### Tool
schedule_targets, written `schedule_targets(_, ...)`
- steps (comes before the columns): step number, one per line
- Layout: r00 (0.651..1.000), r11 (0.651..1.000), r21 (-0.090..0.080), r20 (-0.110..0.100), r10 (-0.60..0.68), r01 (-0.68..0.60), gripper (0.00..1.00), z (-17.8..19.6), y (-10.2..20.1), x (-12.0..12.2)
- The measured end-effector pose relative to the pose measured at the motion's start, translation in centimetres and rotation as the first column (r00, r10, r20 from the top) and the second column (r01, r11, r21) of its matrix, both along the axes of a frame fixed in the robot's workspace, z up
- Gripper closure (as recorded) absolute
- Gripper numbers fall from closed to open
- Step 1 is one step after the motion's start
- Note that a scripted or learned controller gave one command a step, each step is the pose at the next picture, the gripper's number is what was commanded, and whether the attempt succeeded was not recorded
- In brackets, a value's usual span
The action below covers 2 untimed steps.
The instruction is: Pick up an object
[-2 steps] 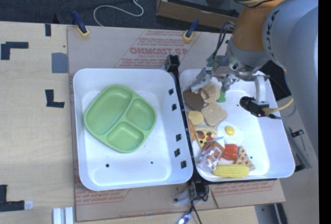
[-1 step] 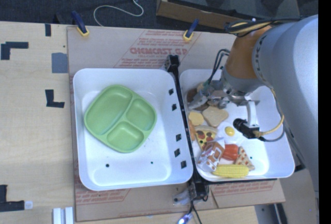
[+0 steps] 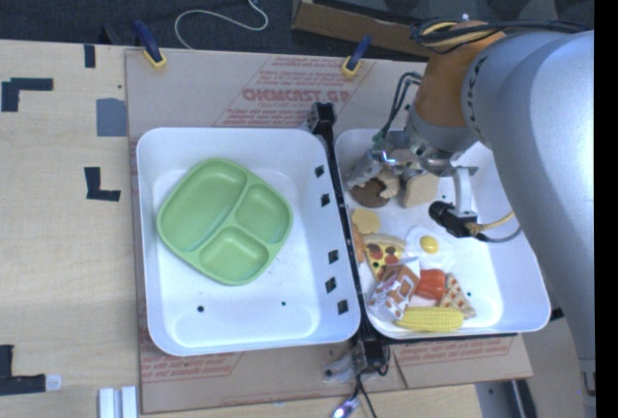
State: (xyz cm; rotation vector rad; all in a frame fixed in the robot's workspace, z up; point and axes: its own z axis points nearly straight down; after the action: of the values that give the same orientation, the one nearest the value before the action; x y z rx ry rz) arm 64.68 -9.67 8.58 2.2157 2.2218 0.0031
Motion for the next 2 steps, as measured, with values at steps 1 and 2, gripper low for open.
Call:
schedule_targets(1, 1.0, 1.0, 0.002, -0.012, -0.008, 0.008, 0.0, -0.15, -1.97, -16.76)
schedule_targets(2, 1.0, 1.0, 0.004, -0.008, -0.003, 0.003, 1.0, 0.83, -1.72, -16.33)
